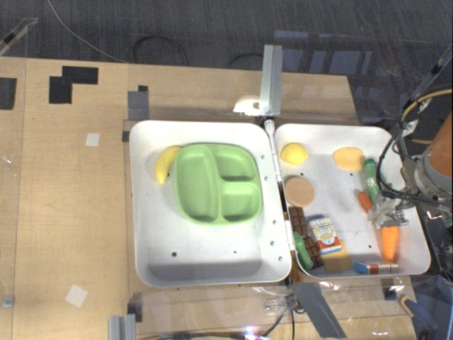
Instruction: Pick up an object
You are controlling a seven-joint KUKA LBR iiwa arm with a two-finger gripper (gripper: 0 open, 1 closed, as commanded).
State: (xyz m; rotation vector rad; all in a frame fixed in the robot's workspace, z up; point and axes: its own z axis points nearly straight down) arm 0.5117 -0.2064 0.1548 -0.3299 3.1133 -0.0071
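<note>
From my remote seat I see the desk [64, 211] carrying two white bins side by side. The left bin [152, 261] holds a green divided tray [216, 183] with a banana [165, 163] just beside its left edge, touching or nearly so. The right bin [417, 257] holds the small items: a yellow lemon-like piece [294, 153] near the top left corner, a pale yellow rounded piece [348, 158] to its right, a tan round disc [299, 190] below the lemon, and a dark chocolate-coloured bar [298, 222] along the left wall. Just beside that lie a small printed carton [323, 233] and a tan block [336, 259]. A marker-like stick [376, 267] lies near the bottom wall.

The arm reaches in from the right. My pincer [388, 214] sits low over the right bin's right side, just above an orange carrot [390, 244] and near a green and orange piece [368, 183]. I cannot tell whether it is clenched or released, and I see nothing clearly held in it.
</note>
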